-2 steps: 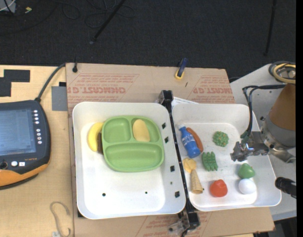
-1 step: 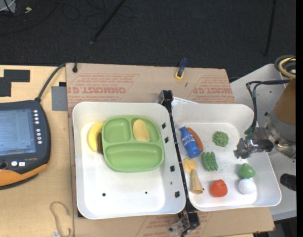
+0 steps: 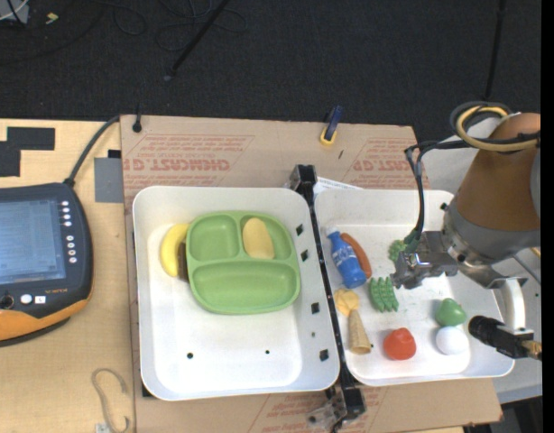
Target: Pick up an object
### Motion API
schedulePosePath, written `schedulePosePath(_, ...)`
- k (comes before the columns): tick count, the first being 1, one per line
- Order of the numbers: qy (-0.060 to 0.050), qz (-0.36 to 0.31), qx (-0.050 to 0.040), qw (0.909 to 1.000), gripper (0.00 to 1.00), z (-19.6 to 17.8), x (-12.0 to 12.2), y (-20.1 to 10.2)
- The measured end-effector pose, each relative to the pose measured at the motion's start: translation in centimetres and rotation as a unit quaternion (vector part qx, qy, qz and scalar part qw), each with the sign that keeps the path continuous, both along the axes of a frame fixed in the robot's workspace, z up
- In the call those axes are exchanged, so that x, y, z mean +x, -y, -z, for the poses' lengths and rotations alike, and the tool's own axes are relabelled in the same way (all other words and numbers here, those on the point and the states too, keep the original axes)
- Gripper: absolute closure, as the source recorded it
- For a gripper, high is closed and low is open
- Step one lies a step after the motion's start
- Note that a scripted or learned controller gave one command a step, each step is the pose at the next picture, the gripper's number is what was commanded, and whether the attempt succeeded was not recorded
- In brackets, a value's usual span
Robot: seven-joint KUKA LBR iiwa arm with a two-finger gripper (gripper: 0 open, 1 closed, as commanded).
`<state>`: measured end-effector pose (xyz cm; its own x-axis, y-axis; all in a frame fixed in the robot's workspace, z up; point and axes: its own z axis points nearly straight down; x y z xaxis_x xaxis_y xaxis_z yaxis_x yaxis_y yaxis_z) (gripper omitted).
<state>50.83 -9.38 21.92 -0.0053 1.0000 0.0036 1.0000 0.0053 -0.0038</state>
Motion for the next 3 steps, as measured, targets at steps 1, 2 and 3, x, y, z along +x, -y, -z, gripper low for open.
schedulePosePath(1,0.0,0.0,-0.0004,1.0,1.0,0.3,1.3,-4.7)
schedulePosePath(2,0.0,0.0,-0.0002,1.0,1.0,-0.2,0.4,-9.6)
schedulePosePath(3,0.0,0.002,-0.0014,1.0,1.0,0.2,1.3,-10.8)
